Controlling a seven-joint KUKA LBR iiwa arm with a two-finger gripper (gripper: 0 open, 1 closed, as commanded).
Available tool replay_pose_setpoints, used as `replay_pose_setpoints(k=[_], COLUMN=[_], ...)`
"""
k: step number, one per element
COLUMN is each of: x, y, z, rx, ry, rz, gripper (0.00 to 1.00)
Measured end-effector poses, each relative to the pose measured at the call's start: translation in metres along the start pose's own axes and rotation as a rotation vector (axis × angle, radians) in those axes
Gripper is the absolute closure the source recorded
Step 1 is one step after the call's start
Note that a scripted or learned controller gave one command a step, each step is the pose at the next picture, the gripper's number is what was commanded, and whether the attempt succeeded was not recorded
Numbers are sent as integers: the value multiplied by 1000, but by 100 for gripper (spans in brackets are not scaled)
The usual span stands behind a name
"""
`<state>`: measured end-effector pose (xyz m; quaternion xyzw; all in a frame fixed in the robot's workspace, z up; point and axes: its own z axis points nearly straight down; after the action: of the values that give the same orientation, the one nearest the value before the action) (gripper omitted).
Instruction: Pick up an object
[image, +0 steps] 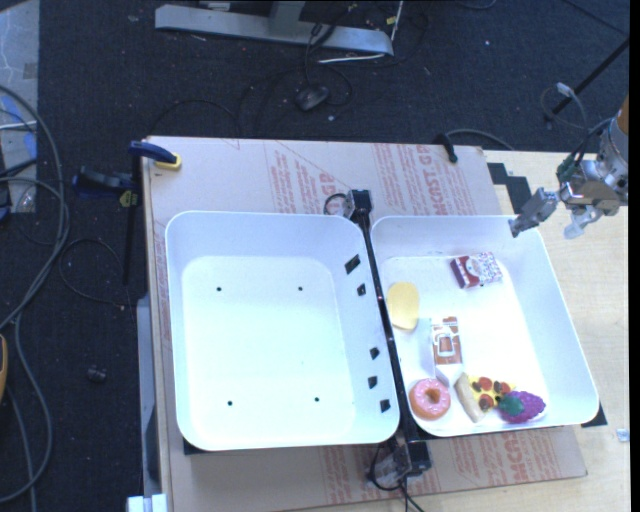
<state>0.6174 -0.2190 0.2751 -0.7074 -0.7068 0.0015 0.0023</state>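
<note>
The right bin (560, 330) holds several small items. A red and white packet (474, 269) lies near its far side, with a yellow disc (403, 304) by the left wall. A red and white carton (446, 341) sits mid-bin. Along the near side are a pink donut (430, 399), a pale wedge (468, 396) and purple grapes (521, 405). My gripper (552, 220) hangs over the bin's far right corner, open, with nothing between its fingers. It is well up and right of the packet.
The left bin (190, 330) lies beside the right one, with a black divider strip (378, 320) between them. Both rest on a cardboard sheet (300, 170). Cables and a blue and yellow clamp (155, 154) lie off the bench's far left corner.
</note>
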Motion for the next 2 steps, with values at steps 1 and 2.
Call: replay_pose_setpoints(k=[1,2], x=[0,1], y=[1,2], z=[-3,60], rx=[-5,0], ry=[-1,0], rz=[-1,-1], gripper=[0,0])
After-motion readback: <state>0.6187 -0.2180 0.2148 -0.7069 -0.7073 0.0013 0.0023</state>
